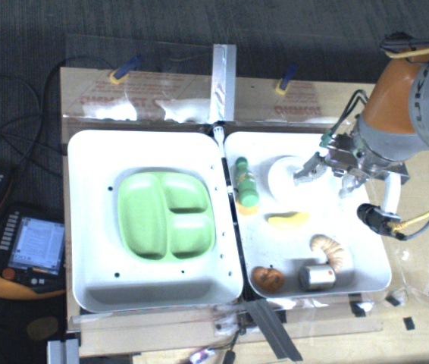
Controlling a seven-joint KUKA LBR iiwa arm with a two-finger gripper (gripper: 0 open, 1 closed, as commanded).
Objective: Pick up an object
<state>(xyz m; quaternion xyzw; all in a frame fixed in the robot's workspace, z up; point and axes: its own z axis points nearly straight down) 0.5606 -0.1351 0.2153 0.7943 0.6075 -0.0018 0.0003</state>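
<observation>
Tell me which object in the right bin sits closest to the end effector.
The white round dish, just left of the end effector. The yellow banana, green bottle and silver can lie farther off.

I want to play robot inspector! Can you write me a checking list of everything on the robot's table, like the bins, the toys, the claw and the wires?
Surface: two white bins side by side, left bin and right bin, on a bench.
Job's things: in the right bin, a green bottle, a white round thing, a yellow piece, a shrimp-like toy, a brown ball, a grey can.
Clutter: green divided tray in the left bin.
Grippers: gripper open above the right bin, holding nothing.
Cables: black cables on the floor, left.
Surroundings: handheld screen, dark floor.
</observation>
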